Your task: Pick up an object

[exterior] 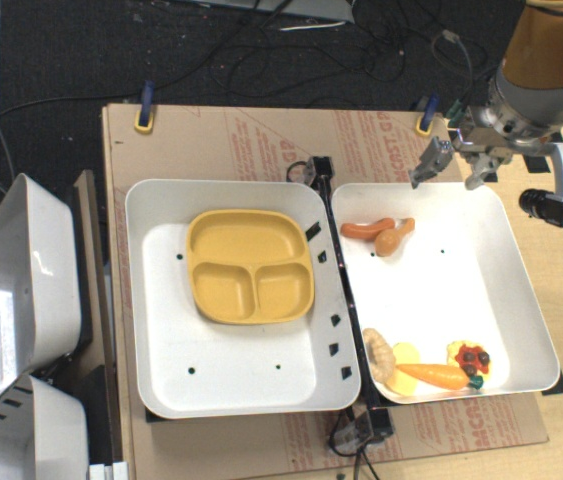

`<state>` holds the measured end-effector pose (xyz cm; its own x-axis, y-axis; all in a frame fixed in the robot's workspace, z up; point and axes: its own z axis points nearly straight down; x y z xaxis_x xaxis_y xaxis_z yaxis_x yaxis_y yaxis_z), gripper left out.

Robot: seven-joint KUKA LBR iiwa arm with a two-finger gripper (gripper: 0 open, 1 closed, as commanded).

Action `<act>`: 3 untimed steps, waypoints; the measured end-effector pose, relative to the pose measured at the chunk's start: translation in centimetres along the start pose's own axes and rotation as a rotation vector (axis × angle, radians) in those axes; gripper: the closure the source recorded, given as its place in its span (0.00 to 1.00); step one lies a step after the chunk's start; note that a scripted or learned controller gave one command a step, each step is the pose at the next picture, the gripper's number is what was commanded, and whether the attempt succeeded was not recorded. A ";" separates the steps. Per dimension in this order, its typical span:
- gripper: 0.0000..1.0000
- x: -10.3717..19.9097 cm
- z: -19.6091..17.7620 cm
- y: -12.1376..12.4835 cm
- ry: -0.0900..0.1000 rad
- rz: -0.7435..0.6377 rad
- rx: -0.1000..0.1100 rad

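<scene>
- One cam, fixed high above bench [211, 128], looks down at a slant.
- Both bins in frame: left bin [151, 268], right bin [481, 268]; arm [551, 48] enters top right.

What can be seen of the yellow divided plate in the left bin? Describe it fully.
The yellow divided plate is a rounded rectangle, seemingly matte plastic, with a raised rim and three compartments: one long one across the far side, two smaller ones nearer the camera. It lies flat and upright on the floor of the left bin, toward the far middle, slightly skewed. It holds nothing, and nothing but the bin floor touches it.
</scene>
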<state>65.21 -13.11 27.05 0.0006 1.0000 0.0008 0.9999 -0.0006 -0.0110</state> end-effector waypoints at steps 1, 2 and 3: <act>0.00 0.0 -0.7 0.2 -0.002 -0.002 -0.011; 0.00 0.2 3.6 0.3 -0.001 -0.001 -0.007; 0.00 -0.2 8.7 -0.6 -0.001 0.001 -0.005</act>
<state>64.48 -13.31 18.34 0.0015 1.0000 0.0001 1.0000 -0.0015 -0.0057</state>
